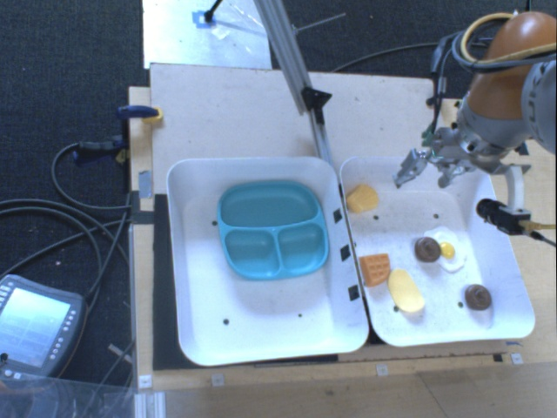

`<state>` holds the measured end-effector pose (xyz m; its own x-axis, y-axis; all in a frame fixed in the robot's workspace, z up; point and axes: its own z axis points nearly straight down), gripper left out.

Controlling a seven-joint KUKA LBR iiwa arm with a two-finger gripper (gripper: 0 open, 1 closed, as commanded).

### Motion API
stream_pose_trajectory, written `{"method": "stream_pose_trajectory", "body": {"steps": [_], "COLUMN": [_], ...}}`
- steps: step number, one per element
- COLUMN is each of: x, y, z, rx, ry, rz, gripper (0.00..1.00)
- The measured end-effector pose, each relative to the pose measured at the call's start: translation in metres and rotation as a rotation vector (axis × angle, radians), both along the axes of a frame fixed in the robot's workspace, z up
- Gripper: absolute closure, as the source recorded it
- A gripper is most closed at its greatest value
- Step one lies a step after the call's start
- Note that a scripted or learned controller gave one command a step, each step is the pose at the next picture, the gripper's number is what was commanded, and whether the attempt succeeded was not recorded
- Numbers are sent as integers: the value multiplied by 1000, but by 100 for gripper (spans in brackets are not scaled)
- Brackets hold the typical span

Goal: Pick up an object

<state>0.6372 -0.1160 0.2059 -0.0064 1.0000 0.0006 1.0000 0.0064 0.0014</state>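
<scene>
Pincer (428, 167) first, since everything hangs on it: it hovers over the far edge of the right bin (513, 264), tips pointing down-left, and the two fingers look spread a bit with nothing between them. So nothing picked yet.

Going near to far through the right bin. Closest to the camera is a brown round piece (477, 297) near the right wall, and a pale yellow oval thing (406, 291) next to it on the left. Just beyond that oval sits an orange waffle-looking block (375, 269), pretty much touching it. Further back there's a second brown round piece (427, 249) sitting right against a toy fried egg (448, 252). Farthest is a yellow chunk (362, 199), close to the left wall and nearest the fingers, so my guess is that's the target.

Left bin (187, 233) just has a blue divided plate (272, 229). Behind both bins is the bare surface (235, 111).

What could go wrong: the yellow chunk sits near the divider between the bins, so a finger could land on the wall instead of beside the chunk. It also looks rounded, so it might squirt out sideways when squeezed. And if it goes for the egg instead, the brown piece touching it could get dragged along.
</scene>
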Motion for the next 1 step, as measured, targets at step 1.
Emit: {"method": "stream_pose_trajectory", "body": {"steps": [1], "x": [0], "y": [0], "z": [0], "rx": [0], "ry": [0], "rz": [0], "gripper": [0]}}
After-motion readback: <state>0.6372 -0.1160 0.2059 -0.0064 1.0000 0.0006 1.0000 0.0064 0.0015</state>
